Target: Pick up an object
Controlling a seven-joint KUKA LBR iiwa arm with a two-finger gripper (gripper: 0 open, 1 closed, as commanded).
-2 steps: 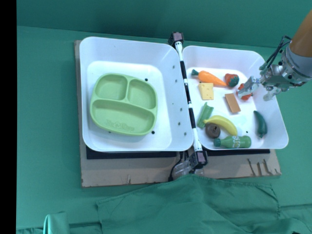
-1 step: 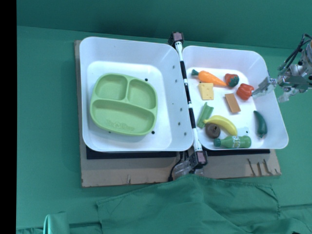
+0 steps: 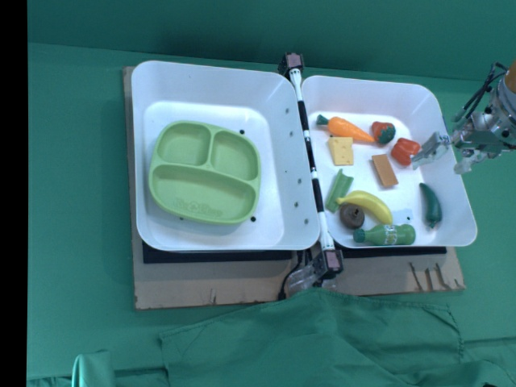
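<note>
Beside the right bin (image 3: 451, 216), at its right rim, your gripper (image 3: 448, 155) hangs with nothing between its fingers; they look spread apart. You are at the approach step, I judge, with no object yet chosen. Inside that bin lie smooth plastic foods: a curved yellow banana (image 3: 369, 204), a tapered carrot (image 3: 348, 127), and a red pepper (image 3: 404, 150) nearest the rim. Next, lower over one piece.

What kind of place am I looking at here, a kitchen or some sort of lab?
Most likely a robot test bench, not a kitchen. The banana and carrot look like plastic toys, sorted in a white bin on green cloth, and a gripper reaches over its right rim.
</note>
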